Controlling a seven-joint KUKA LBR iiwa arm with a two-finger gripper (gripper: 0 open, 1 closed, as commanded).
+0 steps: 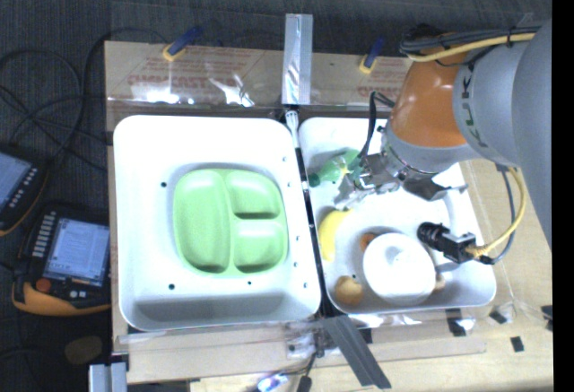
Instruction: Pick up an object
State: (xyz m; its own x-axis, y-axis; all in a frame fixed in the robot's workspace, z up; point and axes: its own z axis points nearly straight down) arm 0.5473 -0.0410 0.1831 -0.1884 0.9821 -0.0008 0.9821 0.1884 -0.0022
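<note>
My gripper (357,186) reaches into the right bin (475,291) from the right and sits low over its upper left part. A green object (328,169) lies just to its left, close to the fingertips, and I see nothing between them. A yellow banana (331,232) lies below the gripper along the bin's left wall. A white round bowl or lid (397,266) rests in the lower middle, with an orange thing (368,240) at its upper left edge. A brown rounded object (350,291) sits at the bowl's lower left.
The left bin (143,148) holds a green divided plate (230,219). A narrow ridge (305,202) separates the two bins. Tablets and cables lie on the floor at far left (63,247).
</note>
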